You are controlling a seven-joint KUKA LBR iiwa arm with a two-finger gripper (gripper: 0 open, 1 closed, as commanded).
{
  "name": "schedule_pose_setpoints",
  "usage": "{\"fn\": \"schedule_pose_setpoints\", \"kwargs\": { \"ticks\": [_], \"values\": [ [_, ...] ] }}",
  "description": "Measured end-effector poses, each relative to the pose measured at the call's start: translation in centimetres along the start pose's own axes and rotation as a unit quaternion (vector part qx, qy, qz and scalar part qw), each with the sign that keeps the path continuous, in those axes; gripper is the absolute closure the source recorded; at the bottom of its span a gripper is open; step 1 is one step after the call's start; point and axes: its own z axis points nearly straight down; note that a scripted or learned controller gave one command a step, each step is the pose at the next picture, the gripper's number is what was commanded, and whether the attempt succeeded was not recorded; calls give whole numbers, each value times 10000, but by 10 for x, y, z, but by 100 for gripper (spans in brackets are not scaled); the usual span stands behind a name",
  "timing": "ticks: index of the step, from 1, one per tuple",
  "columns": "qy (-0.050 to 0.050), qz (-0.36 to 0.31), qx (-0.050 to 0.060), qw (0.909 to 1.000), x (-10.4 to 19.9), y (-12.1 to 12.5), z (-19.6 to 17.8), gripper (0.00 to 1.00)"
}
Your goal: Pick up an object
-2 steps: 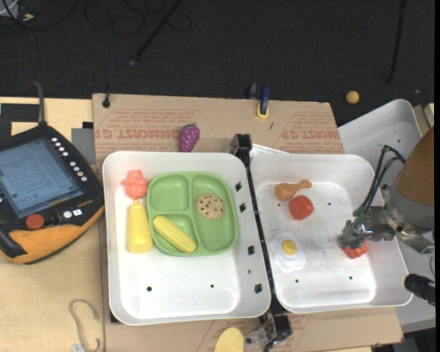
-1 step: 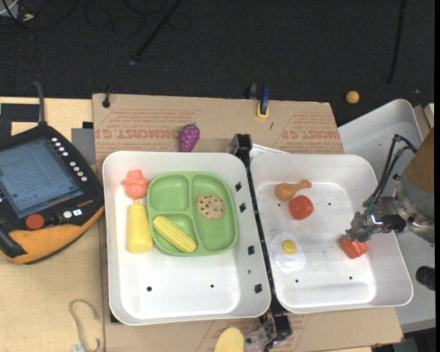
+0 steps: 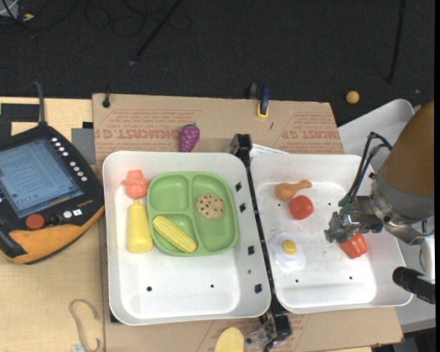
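Observation:
My gripper [image 3: 340,229] hangs low over the right side of the right bin [image 3: 330,288], reaching in from the right. A red-orange pepper-like toy [image 3: 355,246] lies just below and right of it, touching or nearly touching the gripper's tip; whether it is gripped I cannot tell. Left of the gripper sit a red tomato [image 3: 301,207] and a brown drumstick [image 3: 291,190]. A fried egg toy [image 3: 287,250] lies toward the bin's front left.
The left bin [image 3: 176,292] holds a green divided plate [image 3: 228,233] with a cookie [image 3: 210,207] and corn [image 3: 174,233], a yellow bottle [image 3: 138,227] and a pink toy [image 3: 135,184]. Purple grapes [image 3: 188,136] lie behind the bins. A control pendant [image 3: 31,189] sits at the left.

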Motion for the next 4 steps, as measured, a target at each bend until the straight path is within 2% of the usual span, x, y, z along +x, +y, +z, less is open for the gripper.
{"fn": "schedule_pose_setpoints", "kwargs": {
  "ticks": [1, 2, 3, 4],
  "values": [
    [4, -10, 4, 10000, 60, 6, 0, 100],
    [0, -4, 13, 10000, 116, -8, 8, 100],
    [-5, -2, 4, 10000, 163, -4, 3, 100],
    [-13, 16, 21, 10000, 180, -2, 22, 100]
  ]
}}
